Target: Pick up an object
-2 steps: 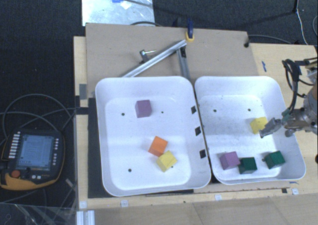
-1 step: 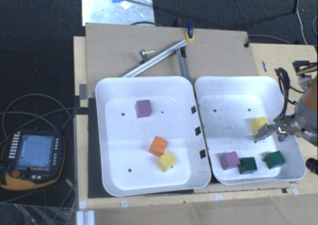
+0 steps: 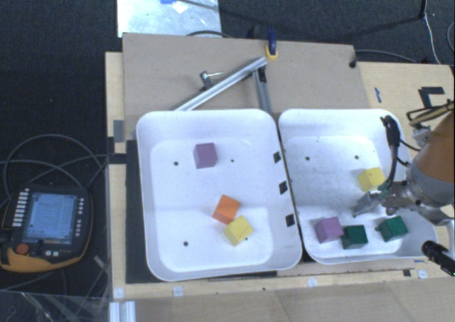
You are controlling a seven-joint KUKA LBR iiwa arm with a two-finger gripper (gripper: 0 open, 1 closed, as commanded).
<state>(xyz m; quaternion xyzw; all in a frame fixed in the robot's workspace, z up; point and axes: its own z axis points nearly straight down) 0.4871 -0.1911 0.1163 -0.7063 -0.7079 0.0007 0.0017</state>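
Gripper (image 3: 370, 203) hovers in the right bin (image 3: 334, 120); I cannot tell its state. Yellow cube (image 3: 370, 178) lies just beyond, green cubes (image 3: 392, 228) nearer.

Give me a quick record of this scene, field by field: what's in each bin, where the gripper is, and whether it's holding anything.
left bin: purple cube, orange cube, yellow cube; orange and yellow touching
right bin: yellow block, purple block, two green blocks
gripper: over right bin, between yellow block and green blocks
held object: none seen between the fingers
arm: enters from the right
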